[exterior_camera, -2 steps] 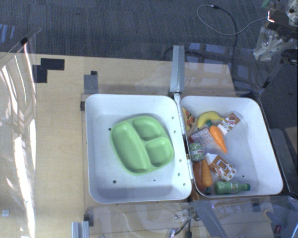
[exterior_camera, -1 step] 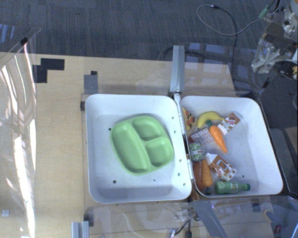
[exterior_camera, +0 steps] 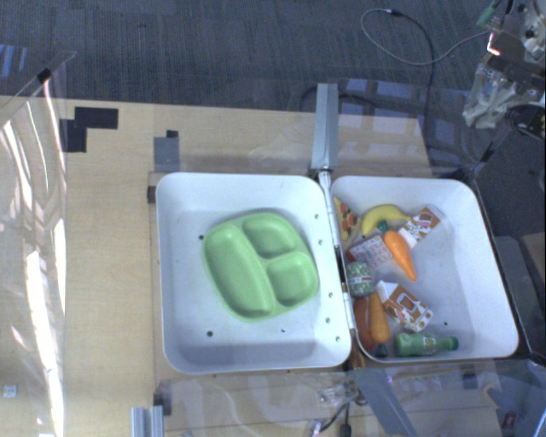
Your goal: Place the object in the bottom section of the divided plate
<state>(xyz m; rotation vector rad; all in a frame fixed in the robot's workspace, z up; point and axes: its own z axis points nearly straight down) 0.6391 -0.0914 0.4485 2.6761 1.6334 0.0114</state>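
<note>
Plate (exterior_camera: 258, 265) in left bin (exterior_camera: 183, 341); toys in right bin (exterior_camera: 478, 256); end effector (exterior_camera: 499, 90) top right, grip state unclear.

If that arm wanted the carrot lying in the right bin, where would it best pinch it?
Probably across the thick upper part of the carrot, coming straight down from above. It lies flat and tapers toward its lower end, so the fingers should close across its width, one on the carton side, one on the packet side, where gaps look tight.

A black cable (exterior_camera: 388, 12) loops on the floor left of the gripper (exterior_camera: 488, 107), and black tape marks (exterior_camera: 95, 117) sit far to its left on the bench (exterior_camera: 102, 282).
</note>
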